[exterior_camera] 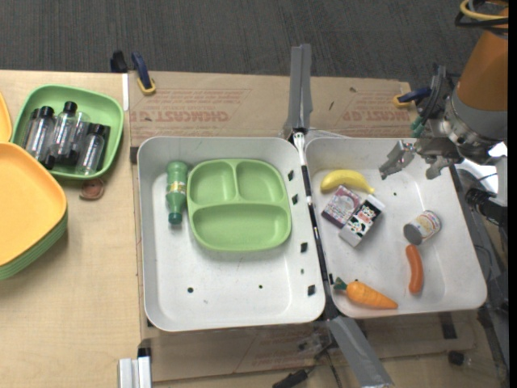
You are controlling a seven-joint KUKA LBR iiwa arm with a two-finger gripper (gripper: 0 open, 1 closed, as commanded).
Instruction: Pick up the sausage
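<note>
spread, empty pincer above right bin's far edge, well apart from sausage

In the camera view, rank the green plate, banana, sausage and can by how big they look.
Largest to smallest:
1. Green plate, by far
2. Banana and sausage, too alike to rank
3. Can, looks smallest, though only slightly

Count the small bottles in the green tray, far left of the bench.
4 bottles in the green tray: one at its left, one beside it, one next, one at right. More may hide behind them.
</note>
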